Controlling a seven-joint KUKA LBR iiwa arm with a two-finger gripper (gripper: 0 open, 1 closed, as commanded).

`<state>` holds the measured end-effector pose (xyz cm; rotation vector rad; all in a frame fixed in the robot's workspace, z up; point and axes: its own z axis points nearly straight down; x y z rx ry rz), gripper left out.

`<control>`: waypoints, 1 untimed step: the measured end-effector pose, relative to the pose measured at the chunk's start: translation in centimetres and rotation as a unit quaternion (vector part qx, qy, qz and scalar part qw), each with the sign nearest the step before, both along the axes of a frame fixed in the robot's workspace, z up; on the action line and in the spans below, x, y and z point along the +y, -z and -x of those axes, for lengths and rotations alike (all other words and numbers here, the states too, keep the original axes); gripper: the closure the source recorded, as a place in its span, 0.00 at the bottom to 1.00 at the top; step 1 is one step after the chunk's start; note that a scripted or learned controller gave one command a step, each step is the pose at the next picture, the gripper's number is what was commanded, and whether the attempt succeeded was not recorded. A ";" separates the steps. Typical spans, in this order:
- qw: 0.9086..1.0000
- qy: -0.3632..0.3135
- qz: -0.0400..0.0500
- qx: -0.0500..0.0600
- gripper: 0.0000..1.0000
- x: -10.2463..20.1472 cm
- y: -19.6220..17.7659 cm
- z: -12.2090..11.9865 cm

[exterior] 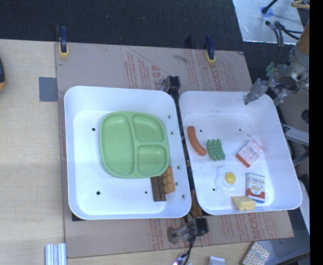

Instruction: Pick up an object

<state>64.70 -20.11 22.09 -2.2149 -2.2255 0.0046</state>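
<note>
Two shallow white bins sit side by side on a brown cardboard sheet [122, 70] clamped to the pale wooden counter [17, 164]. Most of the left white bin [78, 148] is taken by a green sectioned plastic plate [133, 144]; a brown chocolate-bar block [163, 184] lies at the plate's near right corner, close to the wall shared with the other bin. The right white bin [227, 106] has bare floor along its far half. Its near half holds a red-orange toy sausage [196, 140], a green toy pea-pod bundle [215, 149] just beside it, a red-and-white packet [250, 152], a fried-egg toy [227, 179], a red and white carton [255, 185] and a yellow cheese wedge [243, 203] against the near wall. The grey jaws [253, 93] hang over the far right corner of the right bin, well apart from every item; whether they are spread or closed cannot be told, and nothing is seen between them.
</note>
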 end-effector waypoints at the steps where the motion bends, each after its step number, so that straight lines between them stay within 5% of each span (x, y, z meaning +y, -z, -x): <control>1: 1.000 0.000 -0.002 0.006 0.00 1.4 11.9 7.1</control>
